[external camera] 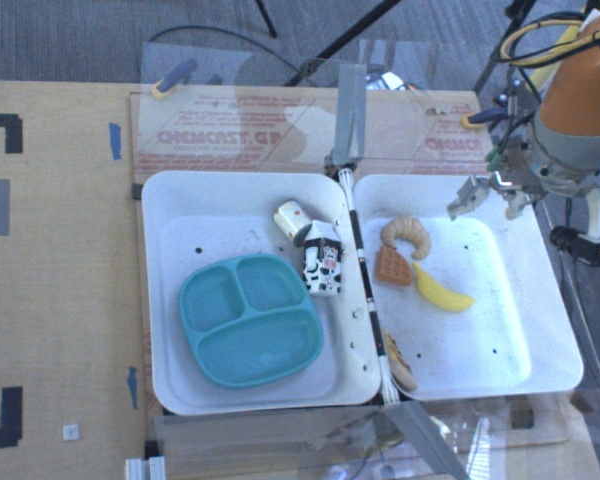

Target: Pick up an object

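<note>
In the right bin (500,358) lie a tan croissant (405,231), an orange-brown waffle piece (392,267) and a yellow banana (442,292), close together near the bin's left side. My gripper (491,201) hangs over the bin's far right corner, to the right of and beyond the croissant. Its two fingers (467,200) are spread apart and open, with nothing between them. A small brownish item (400,364) lies against the divider at the bin's near left.
The left bin (170,228) holds a teal divided plate (250,318), a black-and-white cow-patterned cup (323,266) and a small white cylinder (291,218). A divider rail (362,278) runs between the bins. Cables and the orange-banded arm (575,88) crowd the upper right.
</note>
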You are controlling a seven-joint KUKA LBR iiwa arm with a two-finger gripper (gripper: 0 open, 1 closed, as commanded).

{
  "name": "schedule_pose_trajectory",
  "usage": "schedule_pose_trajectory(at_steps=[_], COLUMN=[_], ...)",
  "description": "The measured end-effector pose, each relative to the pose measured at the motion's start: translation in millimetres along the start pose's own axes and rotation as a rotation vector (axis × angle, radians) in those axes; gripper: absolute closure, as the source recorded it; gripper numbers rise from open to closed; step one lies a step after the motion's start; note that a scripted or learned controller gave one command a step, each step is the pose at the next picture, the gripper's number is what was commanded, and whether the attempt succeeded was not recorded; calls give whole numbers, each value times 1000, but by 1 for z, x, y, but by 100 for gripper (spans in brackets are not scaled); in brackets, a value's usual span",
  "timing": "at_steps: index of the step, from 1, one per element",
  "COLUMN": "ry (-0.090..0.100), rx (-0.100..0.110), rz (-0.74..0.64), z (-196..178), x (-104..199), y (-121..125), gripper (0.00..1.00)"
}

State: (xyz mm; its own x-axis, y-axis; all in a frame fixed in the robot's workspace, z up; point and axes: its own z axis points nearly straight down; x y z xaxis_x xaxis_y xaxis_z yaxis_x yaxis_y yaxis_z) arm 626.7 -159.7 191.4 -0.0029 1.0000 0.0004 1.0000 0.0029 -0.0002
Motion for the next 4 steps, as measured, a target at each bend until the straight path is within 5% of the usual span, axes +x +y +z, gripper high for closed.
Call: schedule_pose_trajectory(at_steps=[1,2,3,4], ry=[-5,-8,-8,-1], rx=[-17,-24,-22,-2], rz=[-225,-241,-238,-278], z=[90,97,89,6], x=[49,54,52,90], y=[-19,-86,-87,-55], gripper=[0,0,100,100])
